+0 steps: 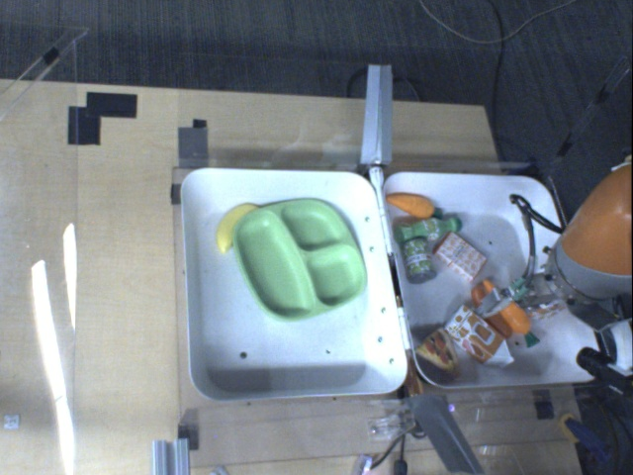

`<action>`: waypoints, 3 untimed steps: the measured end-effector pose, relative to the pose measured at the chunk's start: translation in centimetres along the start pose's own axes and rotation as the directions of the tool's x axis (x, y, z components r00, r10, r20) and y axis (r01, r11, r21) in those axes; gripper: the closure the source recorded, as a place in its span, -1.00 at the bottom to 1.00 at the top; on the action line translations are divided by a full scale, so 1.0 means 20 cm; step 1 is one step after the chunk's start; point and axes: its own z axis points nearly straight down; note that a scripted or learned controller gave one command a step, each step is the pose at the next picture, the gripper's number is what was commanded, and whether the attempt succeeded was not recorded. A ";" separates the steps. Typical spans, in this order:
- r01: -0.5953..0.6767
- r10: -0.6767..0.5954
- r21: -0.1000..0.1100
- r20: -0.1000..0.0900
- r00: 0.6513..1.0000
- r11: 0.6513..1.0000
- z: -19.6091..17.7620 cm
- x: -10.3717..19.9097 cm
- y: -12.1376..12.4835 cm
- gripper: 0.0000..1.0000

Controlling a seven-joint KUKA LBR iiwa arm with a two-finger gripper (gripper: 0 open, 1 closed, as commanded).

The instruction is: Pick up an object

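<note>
My gripper point(522, 297) reaches in from the right and hangs low over the right bin point(495, 194). Directly beneath and beside it lie a small orange piece point(483, 291) and an orange block point(511, 319); whether it touches either is unclear. A printed carton point(475, 336) and a brown packet point(438, 352) lie at the bin's near edge. Further back are an orange carrot point(410, 206), two green bottles point(427, 231), and a red-and-white patterned box point(460, 255).
The left bin point(213, 344) holds a green divided tray point(300, 255) with a yellow banana point(231, 228) poking out at its left. A metal post point(377, 117) stands behind the wall between the bins. Cables loop by the arm's wrist point(529, 221).
</note>
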 end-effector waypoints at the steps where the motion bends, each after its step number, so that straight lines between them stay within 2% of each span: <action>1: 0.002 -0.002 -0.009 0.005 1.000 1.000 -0.06 0.00 0.02 1.00; 2: -0.050 0.050 0.006 0.019 0.999 0.999 -0.50 0.24 0.47 1.00; 3: -0.126 0.126 0.009 0.017 0.992 0.992 -0.50 0.59 0.42 1.00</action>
